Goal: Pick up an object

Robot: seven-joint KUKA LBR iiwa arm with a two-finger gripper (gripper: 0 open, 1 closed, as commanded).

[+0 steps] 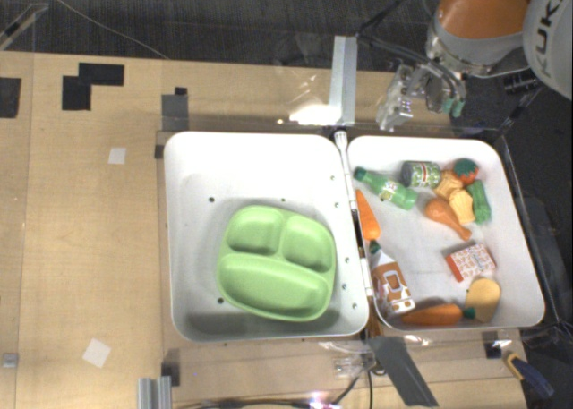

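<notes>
Toys [445, 185] below hand [421, 98]

Right bin [519, 219], centre right of frame, holding small toy foods. Upper part: green bottle [388, 189] lying tilted, dark jar [421, 172] on its side, and a touching cluster of orange, yellow and green pieces [458, 192]. Left wall: upright carrot [368, 217]. Lower part: brown-and-white carton [391, 285], red-and-white box [471, 261], yellow piece [483, 294], orange carrot [432, 314] lying flat.
</notes>
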